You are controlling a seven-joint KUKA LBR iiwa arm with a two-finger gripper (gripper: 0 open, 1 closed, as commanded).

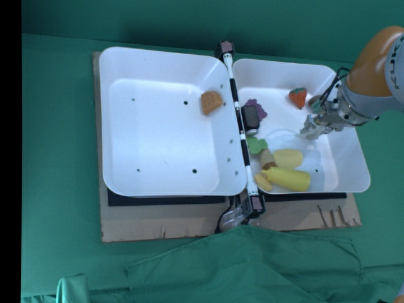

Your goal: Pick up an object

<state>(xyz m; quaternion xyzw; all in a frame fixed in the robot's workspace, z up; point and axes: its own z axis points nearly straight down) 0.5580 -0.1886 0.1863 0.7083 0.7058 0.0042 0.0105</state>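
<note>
On the green-draped tabletop [57,137] two shallow white plastic bins sit side by side on a brown cardboard sheet [158,229], parted by a thin white rail with black clamps [238,125] at each end. The left white bin [126,163] carries one orange waffle-patterned toy piece [211,102], lying near its 2 o'clock corner, close to the rail.

The right white bin [350,169] bears the rest. A small red strawberry-shaped toy [298,96] lies toward 12 o'clock. Along the 9 o'clock wall, just beside the rail, come a purple grape-like toy [255,108], a dark block [250,116] touching it, and below them a green leafy toy [256,145]. Toward 6 o'clock lie a pale yellow rounded toy [288,158], a small brownish piece [267,160] at its left, and a long yellow cylinder-shaped toy [289,179] stretched crosswise beneath, with a smaller yellow bit [263,182] at its left end.

The grey arm with its orange band [375,55] reaches in from 3 o'clock, and its metal pincer [311,129] hangs low over the middle of the right bin, apart from the strawberry above it and the pale yellow toy below it. Whether the pincer is wide or narrow cannot be told; nothing shows gripped in it.

A rumpled green cloth [252,264] lies across the 6 o'clock edge.
</note>
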